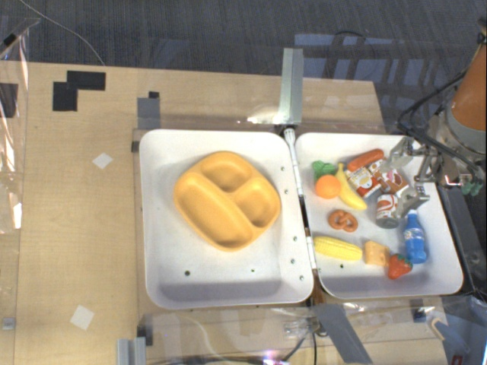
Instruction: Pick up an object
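From the camera above, the tabletop (68, 226) carries two white bins. The left bin (163, 280) holds a yellow divided plate (226, 198). The right bin (441, 276) holds toy food: a sausage (365, 160), an orange (328, 187), a banana (350, 195), a pretzel (343, 220), a corn cob (337, 248), a strawberry (398, 266), a blue bottle (414, 239) and a can (386, 209). The tool (407, 175) hangs over the right bin near the can; its fingers stand apart, with nothing between them.
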`<state>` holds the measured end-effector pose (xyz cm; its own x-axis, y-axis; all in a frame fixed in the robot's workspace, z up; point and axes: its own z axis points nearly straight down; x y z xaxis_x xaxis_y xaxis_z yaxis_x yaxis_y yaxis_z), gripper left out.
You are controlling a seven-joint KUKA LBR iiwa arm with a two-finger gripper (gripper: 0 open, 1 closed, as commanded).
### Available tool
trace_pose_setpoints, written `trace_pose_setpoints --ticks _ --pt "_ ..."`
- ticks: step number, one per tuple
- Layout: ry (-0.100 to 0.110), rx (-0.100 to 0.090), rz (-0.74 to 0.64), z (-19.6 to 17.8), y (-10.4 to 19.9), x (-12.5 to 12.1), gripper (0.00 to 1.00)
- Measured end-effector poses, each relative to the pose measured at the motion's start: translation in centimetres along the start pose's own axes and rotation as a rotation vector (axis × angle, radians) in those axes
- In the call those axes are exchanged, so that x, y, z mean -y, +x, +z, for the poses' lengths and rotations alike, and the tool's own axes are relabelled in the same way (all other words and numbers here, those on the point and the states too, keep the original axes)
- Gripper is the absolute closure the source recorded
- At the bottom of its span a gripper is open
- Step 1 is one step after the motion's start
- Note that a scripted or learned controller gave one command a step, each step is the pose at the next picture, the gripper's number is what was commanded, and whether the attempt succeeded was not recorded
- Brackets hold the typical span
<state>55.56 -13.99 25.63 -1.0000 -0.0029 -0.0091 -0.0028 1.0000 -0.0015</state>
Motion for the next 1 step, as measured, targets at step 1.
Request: trace_pose_setpoints --ticks 1 --pt "0.0 -0.007 0.446 9.36 -0.15 -1.9 0.0"
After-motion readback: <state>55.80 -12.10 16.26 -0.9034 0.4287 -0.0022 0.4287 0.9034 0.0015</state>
